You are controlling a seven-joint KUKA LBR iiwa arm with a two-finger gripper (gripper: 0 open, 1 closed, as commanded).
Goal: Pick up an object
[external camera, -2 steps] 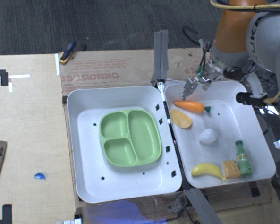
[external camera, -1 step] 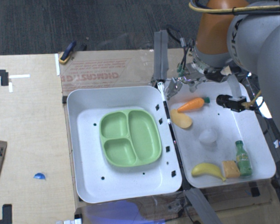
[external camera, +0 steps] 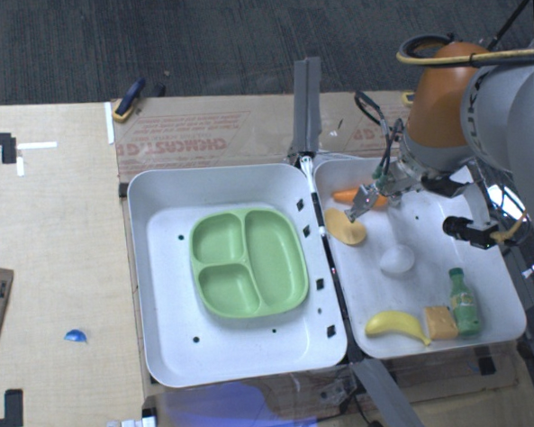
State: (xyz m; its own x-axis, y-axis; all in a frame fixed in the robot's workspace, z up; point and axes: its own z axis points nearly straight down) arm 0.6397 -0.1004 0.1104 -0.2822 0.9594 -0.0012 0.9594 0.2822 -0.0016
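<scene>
Grey metal gripper (external camera: 367,200) hangs low over the right bin (external camera: 499,325), toward its 11 o'clock corner; whether it is spread or closed cannot be told, and nothing is seen held in it; an orange carrot-like piece (external camera: 345,195) lies just beside it at 9 o'clock, partly hidden; a tan, rounded object (external camera: 346,229) lies just below, at 7 o'clock from the tip, near the bin's left wall; a white rounded object (external camera: 397,261) rests near the bin's middle, at 5 o'clock from the tip; along the near edge lie a yellow banana (external camera: 396,325), a tan block (external camera: 441,323) touching it, and a green bottle (external camera: 463,303) at the block's 2 o'clock; the arm (external camera: 476,96), with its orange band, enters from 2 o'clock; the left bin (external camera: 167,350) bears a green divided tray (external camera: 248,261) at its centre.
</scene>
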